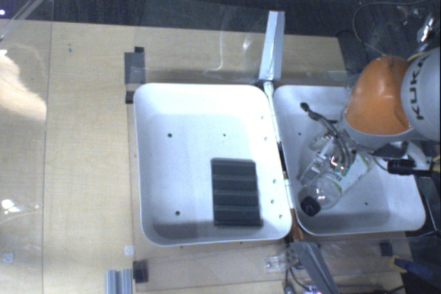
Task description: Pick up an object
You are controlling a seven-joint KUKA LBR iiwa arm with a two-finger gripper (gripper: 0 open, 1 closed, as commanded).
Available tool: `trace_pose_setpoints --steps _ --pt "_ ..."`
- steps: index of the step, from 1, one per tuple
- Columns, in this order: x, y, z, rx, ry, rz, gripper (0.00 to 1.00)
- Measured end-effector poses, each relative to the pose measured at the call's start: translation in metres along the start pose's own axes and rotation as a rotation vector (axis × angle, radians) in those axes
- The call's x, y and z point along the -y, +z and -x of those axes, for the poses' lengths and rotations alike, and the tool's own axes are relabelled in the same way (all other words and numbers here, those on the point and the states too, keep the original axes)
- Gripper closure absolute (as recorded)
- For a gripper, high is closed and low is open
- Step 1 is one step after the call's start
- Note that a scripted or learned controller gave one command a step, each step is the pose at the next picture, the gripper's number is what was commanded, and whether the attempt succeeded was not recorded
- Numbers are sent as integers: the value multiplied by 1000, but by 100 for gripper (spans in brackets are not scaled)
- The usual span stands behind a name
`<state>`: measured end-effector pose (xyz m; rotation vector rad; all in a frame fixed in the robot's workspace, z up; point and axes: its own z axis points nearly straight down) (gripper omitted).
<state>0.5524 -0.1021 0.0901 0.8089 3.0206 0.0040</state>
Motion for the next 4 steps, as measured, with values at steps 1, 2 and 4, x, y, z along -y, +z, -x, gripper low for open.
trace_pose_setpoints --steps 1,2,4 --pt "-3 -13 2 9 2 7 100" --pt "-6 -24 4 15 4 12 100" --pt "-37 1 33 -3 143 0 0"
